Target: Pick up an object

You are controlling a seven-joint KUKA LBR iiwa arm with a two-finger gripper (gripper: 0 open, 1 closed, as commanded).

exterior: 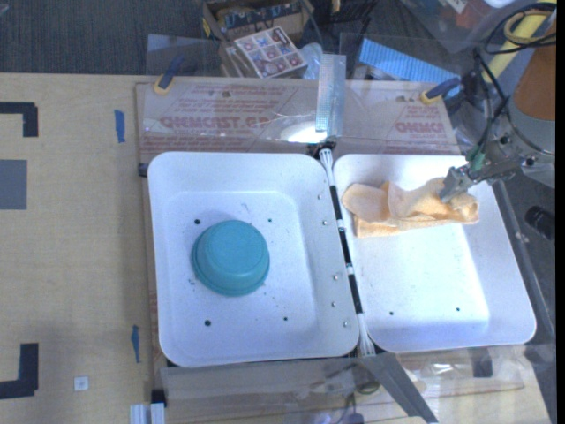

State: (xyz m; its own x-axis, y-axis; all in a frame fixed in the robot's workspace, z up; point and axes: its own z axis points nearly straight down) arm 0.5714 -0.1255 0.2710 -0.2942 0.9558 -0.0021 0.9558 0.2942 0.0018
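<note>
Near edge of bench: clear plastic sheeting and a grey bracket lie along the front rims of both bins, closest to the camera.
Claw: the gripper sits at the far right of the right bin, low over the right end of the yellow cloth; the tips are small and dark against the fabric, and whether they are spread or pinched on it cannot be told.
Arm: cables and grey linkage run from the claw up toward the upper right corner, where the body is cut off by the picture's edge.
Task item, cloth: crumpled pale orange-yellow fabric, lying across the far half of the right bin, from near its left wall to its right wall; resting on the bin floor, its right end under the claw.
Task item, bowl: a teal bowl, upside down, near the middle of the left bin, well apart from the claw.
Divider: the two bins touch along a hinged seam between them.
Behind the bins: a clear panel with reddish lettering, unreadable through glare; two yellow-handled clamps at its corners.
Beyond the bench: a printed box, blue foam, dark floor clutter, hard to identify.
Left of bins: tan worktop with black corner marks and blue tape tabs.
</note>
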